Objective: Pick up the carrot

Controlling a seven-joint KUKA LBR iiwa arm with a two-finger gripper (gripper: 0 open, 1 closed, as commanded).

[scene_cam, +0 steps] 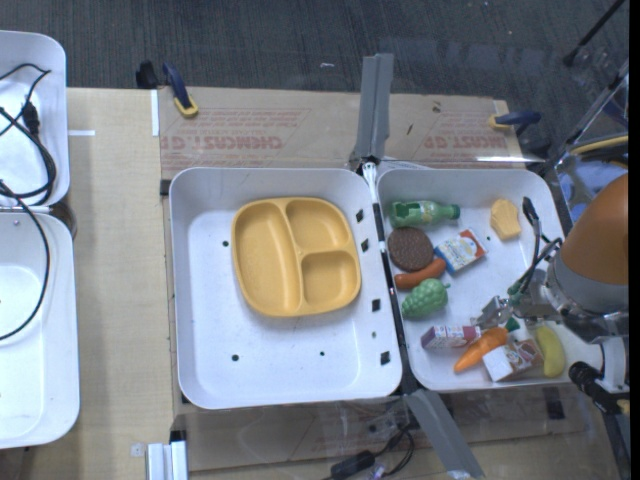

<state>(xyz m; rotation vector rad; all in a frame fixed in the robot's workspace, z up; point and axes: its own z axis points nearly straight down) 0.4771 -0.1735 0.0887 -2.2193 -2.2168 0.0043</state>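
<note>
The carrot (478,351) is a small orange piece lying at a slant near the front of the right bin (470,176), between a purple-and-white packet (447,337) and a red-and-white packet (509,360). My gripper (497,314) hangs low over the bin just above and behind the carrot's upper right end, close to it. The grey arm with its orange band (603,236) comes in from the right. Nothing is visibly lifted off the bin floor.
The right bin also holds a green bottle (425,211), a brown disc (409,249), a snack packet (461,251), an orange-red sausage (420,274), a green bumpy fruit (425,298), a cheese wedge (505,219) and a yellow fruit (550,351). A yellow divided plate (297,255) lies in the left bin (200,348).
</note>
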